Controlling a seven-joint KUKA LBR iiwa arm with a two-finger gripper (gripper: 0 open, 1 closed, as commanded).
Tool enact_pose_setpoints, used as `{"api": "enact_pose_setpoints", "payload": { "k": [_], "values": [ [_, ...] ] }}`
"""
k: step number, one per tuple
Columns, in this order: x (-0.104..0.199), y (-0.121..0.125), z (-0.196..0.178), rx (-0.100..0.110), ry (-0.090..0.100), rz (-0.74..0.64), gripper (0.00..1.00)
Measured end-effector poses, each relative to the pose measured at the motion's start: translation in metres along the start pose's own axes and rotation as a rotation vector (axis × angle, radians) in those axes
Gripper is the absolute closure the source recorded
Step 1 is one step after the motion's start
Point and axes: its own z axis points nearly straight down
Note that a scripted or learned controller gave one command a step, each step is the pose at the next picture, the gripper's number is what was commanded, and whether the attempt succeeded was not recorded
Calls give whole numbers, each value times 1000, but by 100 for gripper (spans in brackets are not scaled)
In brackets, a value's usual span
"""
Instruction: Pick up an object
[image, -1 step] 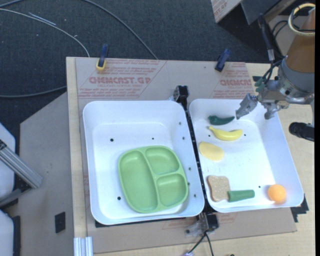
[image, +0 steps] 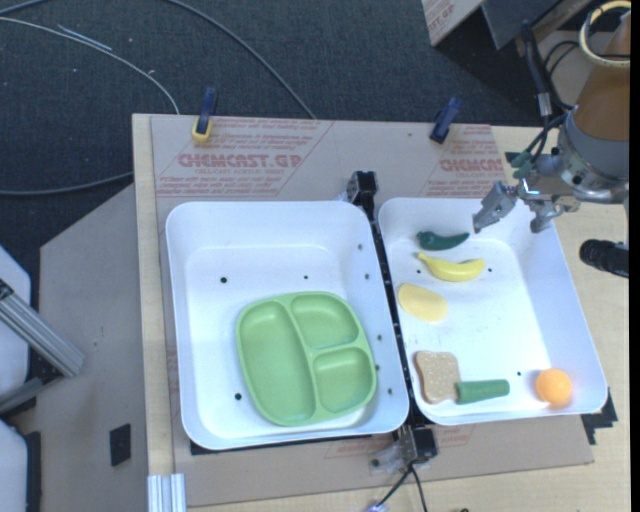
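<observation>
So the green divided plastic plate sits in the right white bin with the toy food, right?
Not quite. The camera view shows the green divided plastic plate in the left white bin. The toy food, like the yellow plastic banana, lies in the right white bin.

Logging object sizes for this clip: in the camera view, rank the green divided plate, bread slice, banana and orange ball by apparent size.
1. green divided plate, clearly largest
2. bread slice and banana: similar in apparent area, so not ranked against each other
3. orange ball, smallest
</observation>
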Motion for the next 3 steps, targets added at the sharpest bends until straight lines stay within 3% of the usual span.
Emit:
{"api": "enact_pose_setpoints", "payload": {
  "k": [1,3],
  "values": [
    [-5,-2,63,7,1,1,0],
    [-9,2,151,5,1,1,0]
  ]
}}
